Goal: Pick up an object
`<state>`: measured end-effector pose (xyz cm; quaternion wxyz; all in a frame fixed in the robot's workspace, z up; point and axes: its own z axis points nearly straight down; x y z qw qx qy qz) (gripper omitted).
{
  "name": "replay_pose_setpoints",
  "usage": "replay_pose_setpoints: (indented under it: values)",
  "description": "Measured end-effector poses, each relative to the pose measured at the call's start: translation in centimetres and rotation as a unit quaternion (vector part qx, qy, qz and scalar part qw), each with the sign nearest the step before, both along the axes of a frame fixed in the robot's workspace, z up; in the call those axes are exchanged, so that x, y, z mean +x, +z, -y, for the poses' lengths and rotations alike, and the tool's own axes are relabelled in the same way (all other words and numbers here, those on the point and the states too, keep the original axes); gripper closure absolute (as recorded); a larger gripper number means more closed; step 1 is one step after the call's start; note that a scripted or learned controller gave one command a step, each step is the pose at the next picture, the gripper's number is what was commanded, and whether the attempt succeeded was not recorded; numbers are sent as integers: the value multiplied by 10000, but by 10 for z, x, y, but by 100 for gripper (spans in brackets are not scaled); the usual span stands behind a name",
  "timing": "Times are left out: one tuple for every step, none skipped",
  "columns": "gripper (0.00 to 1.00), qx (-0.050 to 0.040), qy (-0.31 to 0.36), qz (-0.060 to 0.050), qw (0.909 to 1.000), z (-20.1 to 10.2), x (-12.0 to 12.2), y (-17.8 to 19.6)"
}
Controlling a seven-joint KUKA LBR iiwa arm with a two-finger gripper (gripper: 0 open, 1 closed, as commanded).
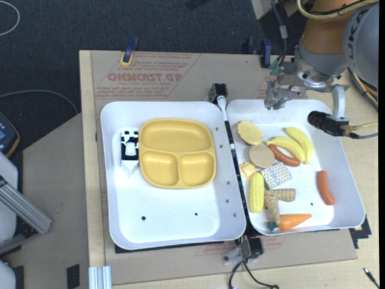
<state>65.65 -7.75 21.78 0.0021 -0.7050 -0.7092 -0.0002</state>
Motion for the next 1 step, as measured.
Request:
replay_pose_setpoints:
  values:
    - [100, 2, 3, 5, 10000, -57, -15, 11]
